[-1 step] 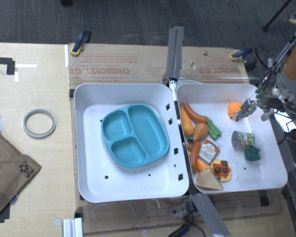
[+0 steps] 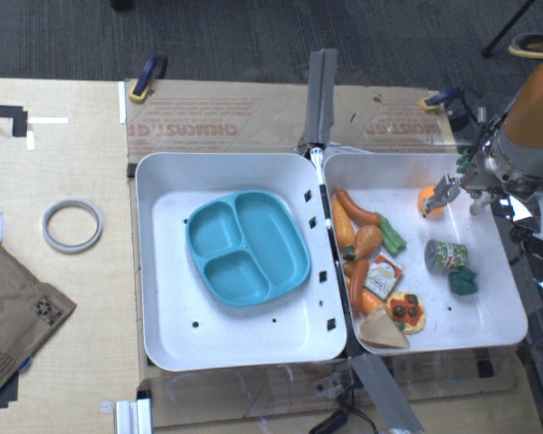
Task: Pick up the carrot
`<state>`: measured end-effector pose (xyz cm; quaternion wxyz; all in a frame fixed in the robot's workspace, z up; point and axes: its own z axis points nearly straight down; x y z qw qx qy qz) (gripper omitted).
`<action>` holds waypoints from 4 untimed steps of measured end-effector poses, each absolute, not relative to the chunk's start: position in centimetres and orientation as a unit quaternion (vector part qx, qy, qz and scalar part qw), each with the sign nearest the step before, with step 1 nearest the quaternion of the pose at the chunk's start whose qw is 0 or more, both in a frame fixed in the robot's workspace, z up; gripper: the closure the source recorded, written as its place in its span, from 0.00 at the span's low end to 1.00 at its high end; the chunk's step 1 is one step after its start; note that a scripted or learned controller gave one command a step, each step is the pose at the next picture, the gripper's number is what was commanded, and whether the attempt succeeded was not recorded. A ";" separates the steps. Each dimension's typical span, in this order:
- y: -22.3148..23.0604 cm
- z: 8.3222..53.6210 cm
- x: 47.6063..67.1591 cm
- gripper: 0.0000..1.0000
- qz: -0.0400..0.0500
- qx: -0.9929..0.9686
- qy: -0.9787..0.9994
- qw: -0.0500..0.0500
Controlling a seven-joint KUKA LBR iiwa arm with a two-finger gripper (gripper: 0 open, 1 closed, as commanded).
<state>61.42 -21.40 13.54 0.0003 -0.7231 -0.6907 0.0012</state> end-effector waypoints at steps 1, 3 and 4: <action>-20.6 9.2 65.5 0.00 0.000 -0.658 -0.753 -0.002; -21.6 9.3 64.6 1.00 0.000 -0.410 -0.912 -0.001; -13.8 19.0 61.7 1.00 0.000 -0.514 -0.858 -0.002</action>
